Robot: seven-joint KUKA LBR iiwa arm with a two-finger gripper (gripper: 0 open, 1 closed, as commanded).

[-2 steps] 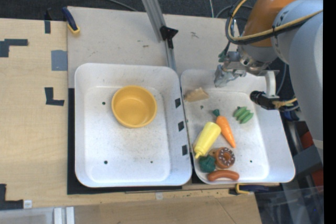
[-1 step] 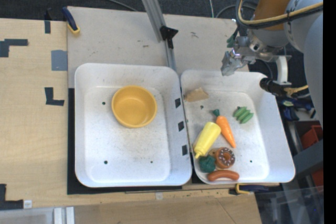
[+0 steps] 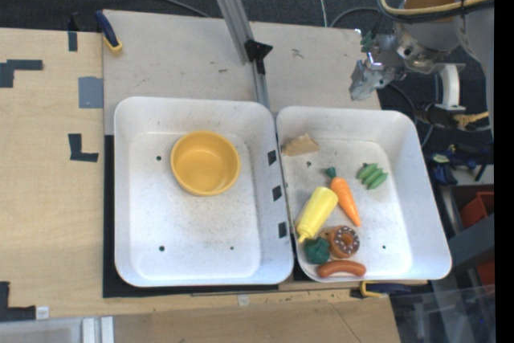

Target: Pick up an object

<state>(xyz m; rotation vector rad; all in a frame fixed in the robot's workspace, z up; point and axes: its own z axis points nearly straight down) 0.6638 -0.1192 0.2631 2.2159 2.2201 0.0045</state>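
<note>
While the pincer (image 3: pixel 365 80) hangs with its opening unreadable, a carrot (image 3: pixel 346 200) lies orange, tapered, green-topped.

Yellow bowl (image 3: pixel 206 162) upright in left bin, toy foods (carrot (image 3: pixel 346 200), corn (image 3: pixel 316 213)) clustered in right bin

The bench (image 3: pixel 48 173) is pale wood at its left, with a grey board (image 3: pixel 177 60) over its far middle. Two white bins lie side by side on a dark mat near the front edge: the left bin (image 3: pixel 128 197) and the right bin (image 3: pixel 418 197), rims touching.
</note>
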